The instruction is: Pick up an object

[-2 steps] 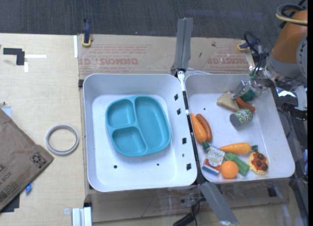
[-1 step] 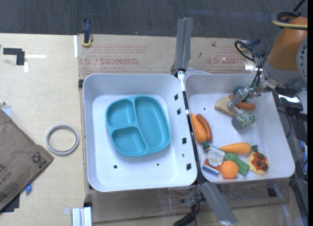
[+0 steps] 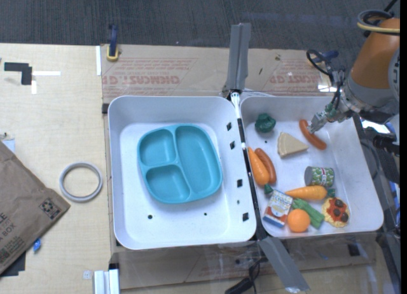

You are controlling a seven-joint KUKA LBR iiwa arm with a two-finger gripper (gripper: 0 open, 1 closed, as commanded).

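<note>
Closest to me, along the near wall of the right bin [image 3: 372, 226], the toy food is crowded together: a small printed carton [image 3: 277, 206] lying flat, an orange ball of fruit [image 3: 297, 221] touching it, a green bean pod [image 3: 310, 210] slanting between them, and a pizza slice [image 3: 336, 211] dotted red in the corner. Just behind lies a carrot [image 3: 307, 192] on its side, and past that a green-labelled can [image 3: 319, 176], also on its side. Against the divider sits a hot dog in a bun [image 3: 261, 166]. Further back is a pale wedge of cheese [image 3: 292, 145], then a dark green lump, perhaps broccoli [image 3: 264, 123].

The thing nearest the gripper [image 3: 317, 121] is a red sausage [image 3: 312, 135], short, glossy and rounded at the ends, lying at a slant near the far wall of that bin, just beside the cheese. The arm comes in from the right and the fingertips are down at the sausage's far end; whether the fingers are parted or closed I can't tell from here.

In the left bin [image 3: 121, 159] rests a turquoise three-compartment plate [image 3: 179, 162]. A roll of tape [image 3: 81, 181] lies on the bench further left.
</note>
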